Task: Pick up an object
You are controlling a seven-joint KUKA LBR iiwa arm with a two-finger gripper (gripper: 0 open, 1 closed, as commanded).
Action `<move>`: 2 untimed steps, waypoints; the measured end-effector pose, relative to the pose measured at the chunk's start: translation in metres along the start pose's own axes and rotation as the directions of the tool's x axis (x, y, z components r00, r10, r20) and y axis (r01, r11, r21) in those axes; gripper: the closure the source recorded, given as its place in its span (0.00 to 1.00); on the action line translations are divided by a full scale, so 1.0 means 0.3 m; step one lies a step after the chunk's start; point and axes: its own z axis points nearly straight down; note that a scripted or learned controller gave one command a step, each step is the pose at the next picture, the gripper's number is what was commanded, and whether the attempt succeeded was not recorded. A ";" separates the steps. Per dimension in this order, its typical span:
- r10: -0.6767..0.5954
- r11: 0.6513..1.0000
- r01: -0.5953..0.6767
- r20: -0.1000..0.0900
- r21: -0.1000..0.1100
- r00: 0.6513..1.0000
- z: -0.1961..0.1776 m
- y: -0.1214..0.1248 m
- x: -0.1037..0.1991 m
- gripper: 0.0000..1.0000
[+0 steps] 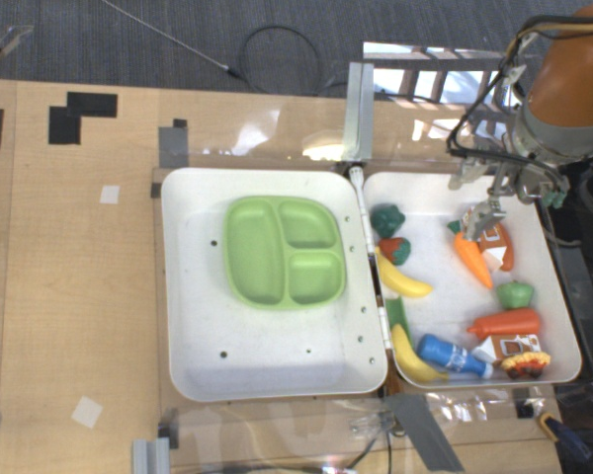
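Note:
The right bin [430, 200] holds several toy foods. An orange carrot [471, 258] lies in its upper right part, beside a small orange and white carton [496, 248]. My gripper [487, 213] hangs just above the carrot's upper end and the carton, reaching in from the upper right. Nothing shows as lifted; the carrot rests on the bin floor. Along the bin's left side are a green vegetable [386, 217], a red strawberry [396, 251] and a yellow banana [403, 279].
The left bin [193, 344] carries a green divided plate [284, 251]. Lower in the right bin lie a second banana [411, 355], a blue bottle [453, 355], a green pepper [515, 293], a red-orange vegetable [504, 322] and a small box [519, 347]. A metal divider [372, 275] separates the bins.

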 end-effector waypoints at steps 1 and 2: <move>0.171 0.985 -0.171 0.005 0.000 0.985 0.397 0.006 0.120 0.00; 0.024 1.000 -0.024 0.009 0.000 1.000 0.422 -0.137 0.211 0.00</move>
